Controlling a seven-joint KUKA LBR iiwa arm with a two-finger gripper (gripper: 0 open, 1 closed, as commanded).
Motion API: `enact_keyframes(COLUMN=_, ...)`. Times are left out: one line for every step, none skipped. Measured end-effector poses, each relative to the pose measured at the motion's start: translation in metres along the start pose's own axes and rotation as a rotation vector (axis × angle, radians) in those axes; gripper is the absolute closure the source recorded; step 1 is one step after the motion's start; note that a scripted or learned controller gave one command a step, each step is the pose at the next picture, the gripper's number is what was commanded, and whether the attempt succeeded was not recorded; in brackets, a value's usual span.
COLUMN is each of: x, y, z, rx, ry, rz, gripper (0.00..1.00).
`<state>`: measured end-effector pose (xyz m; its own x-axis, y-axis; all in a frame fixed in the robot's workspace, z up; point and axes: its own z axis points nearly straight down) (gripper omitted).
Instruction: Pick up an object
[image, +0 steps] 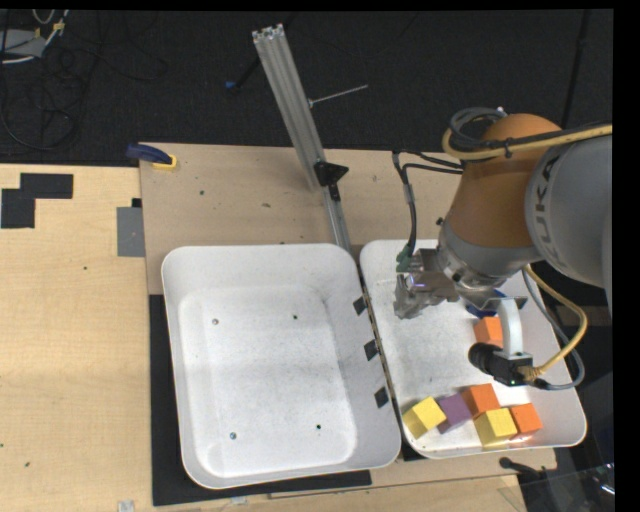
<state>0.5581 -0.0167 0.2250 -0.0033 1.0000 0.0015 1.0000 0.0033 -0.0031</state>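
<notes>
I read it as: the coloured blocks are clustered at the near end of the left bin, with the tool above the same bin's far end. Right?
Not quite. The camera view shows the coloured blocks clustered at the near end of the right bin, not the left bin. The tool is above that same bin's far end, as you said.

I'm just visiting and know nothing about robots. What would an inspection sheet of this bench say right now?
Surface: wooden bench bearing left bin and right bin.
Job's things: yellow block, purple block, orange block, another yellow block and orange block, clustered at the right bin's near edge.
Clutter: nothing seen.
Grippers: end effector over the right bin, apart from the blocks.
Cables: black cable along the arm.
Surroundings: slanted metal rail.
</notes>
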Motion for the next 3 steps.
enact_keyframes(x=0.053, y=0.019, z=0.01, rx=0.0, ry=0.0, rz=-0.001, gripper=1.0)
enact_keyframes(x=0.094, y=0.041, z=0.006, rx=-0.001, ry=0.0, rz=0.0, gripper=1.0)
enact_keyframes(x=0.093, y=0.039, z=0.006, rx=0.001, ry=-0.003, rz=-0.003, gripper=0.0)
